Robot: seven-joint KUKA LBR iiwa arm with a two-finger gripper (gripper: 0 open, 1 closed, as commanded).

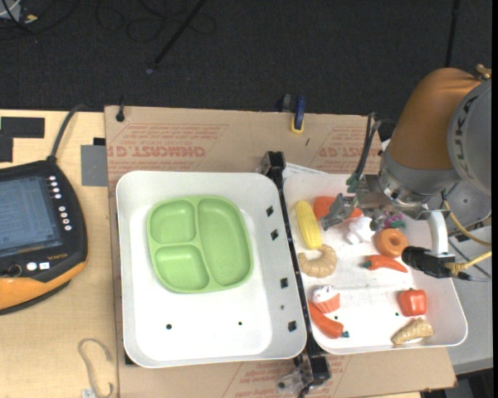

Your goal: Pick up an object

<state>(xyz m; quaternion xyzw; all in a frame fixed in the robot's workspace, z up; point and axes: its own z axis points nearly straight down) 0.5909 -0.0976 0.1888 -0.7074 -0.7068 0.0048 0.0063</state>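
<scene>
The tool (342, 210) hangs low in the right bin (456, 326), whether its grip is apart or together I cannot tell, just beside the corn (308, 224), so it should descend straight and centred before clamping.

A: What sits where on the bench?

B: Two bins lie side by side. The left bin (141, 322) holds a divided plate (201, 245) toward its back left. To the left of the bins rests a control pendant (29, 230).

A: And the right bin (456, 322)?

B: A corn cob (308, 224) lies along its left wall, with a curled pastry (318, 262) just in front of it. A doughnut (391, 242) sits right of centre, a carrot (386, 264) just in front of it. Near the front lie a pepper (412, 302) and, in front of that, a root (412, 332). The gripper (342, 210) hangs over the bin's back part, right of the cob.
</scene>
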